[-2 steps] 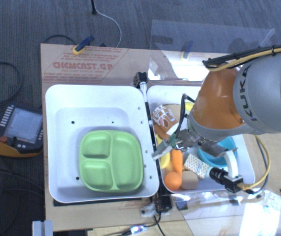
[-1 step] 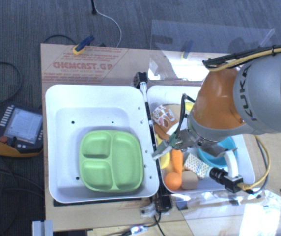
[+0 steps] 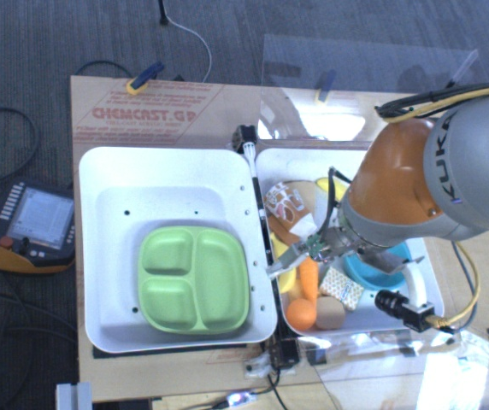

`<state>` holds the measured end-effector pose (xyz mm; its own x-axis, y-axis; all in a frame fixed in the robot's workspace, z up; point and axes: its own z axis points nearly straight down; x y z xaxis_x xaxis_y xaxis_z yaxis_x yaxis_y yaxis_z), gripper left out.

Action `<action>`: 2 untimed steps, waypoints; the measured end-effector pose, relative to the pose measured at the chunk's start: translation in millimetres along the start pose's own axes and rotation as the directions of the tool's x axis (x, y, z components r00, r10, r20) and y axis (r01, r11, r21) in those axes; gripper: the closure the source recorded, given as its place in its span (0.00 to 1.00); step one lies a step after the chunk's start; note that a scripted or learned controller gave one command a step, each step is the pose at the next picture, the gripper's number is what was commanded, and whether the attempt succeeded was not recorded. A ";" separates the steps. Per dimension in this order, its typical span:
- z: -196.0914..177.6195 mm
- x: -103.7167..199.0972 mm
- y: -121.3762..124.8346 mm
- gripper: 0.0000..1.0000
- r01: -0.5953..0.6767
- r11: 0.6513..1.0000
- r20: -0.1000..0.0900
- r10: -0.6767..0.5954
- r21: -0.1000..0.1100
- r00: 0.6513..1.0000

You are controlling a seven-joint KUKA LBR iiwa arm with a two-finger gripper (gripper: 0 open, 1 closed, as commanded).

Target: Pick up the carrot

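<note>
On the far left, a small screen box (image 3: 26,226) lies on the dark floor. Next comes the bench with 2 white bins side by side.

The left bin (image 3: 99,190) holds 1 green plate (image 3: 195,278). The plate has 3 parts and lies flat near the front of the bin.

The right bin (image 3: 433,293) is full of small things. A snack pack (image 3: 285,202) with red and white on it lies near the back. A yellow thing (image 3: 288,278) lies beside the left wall. The carrot (image 3: 309,278) is just right of it, in the front left part of this bin. It is orange and long, and it points from the back to the front. Its front end touches a round orange fruit (image 3: 301,314). A pale lump (image 3: 331,317) sits just right of that fruit. A spotted packet (image 3: 342,289) lies beside the carrot on its right. A blue bowl (image 3: 374,273) shows partly from under the arm.

The arm (image 3: 471,165) comes in from the right and bends down over the right bin. Its orange band (image 3: 394,178) is big and round and covers the middle of the bin. The gripper (image 3: 317,248) points down and to the left. It sits just above the back end of the carrot. I cannot tell if it is open or closed, or if it touches the carrot. The carrot lies in the bin.
</note>
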<state>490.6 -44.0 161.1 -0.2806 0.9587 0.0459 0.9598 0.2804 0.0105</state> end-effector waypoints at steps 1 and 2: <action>9.5 -9.4 7.4 0.00 -0.103 0.994 -0.021 0.102 -0.024 0.995; 12.3 -9.7 7.8 0.00 -0.151 0.988 -0.032 0.150 -0.019 0.988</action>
<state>500.7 -50.6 148.4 -0.1328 0.9880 0.0786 0.9911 0.1314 0.0229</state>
